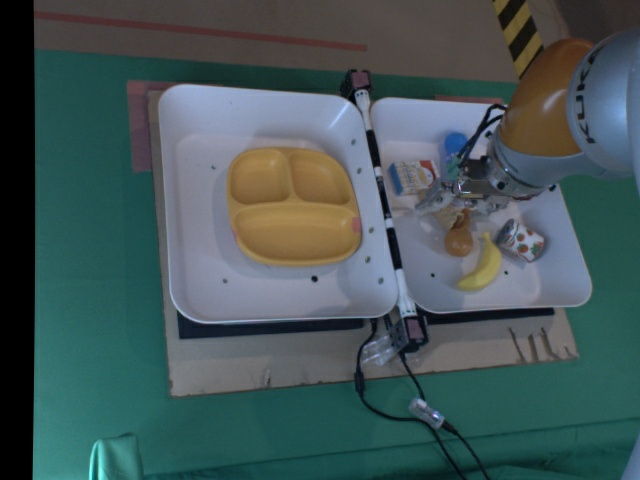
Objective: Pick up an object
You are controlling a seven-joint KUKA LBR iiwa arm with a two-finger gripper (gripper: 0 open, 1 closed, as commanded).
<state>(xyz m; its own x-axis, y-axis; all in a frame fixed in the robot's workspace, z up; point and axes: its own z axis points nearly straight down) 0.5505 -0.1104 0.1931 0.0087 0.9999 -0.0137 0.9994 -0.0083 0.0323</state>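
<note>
So, grey arm with orange band reaches in from right, two-finger gripper low over right white plastic bin. Can't tell jaw state, too cluttered there. Just below it: small orange pear-shaped toy, yellow plastic banana beside that. Patterned paper cup on its side, right of banana. Striped little carton left of gripper, blue object above. Left white bin holds yellow divided plate.
</note>
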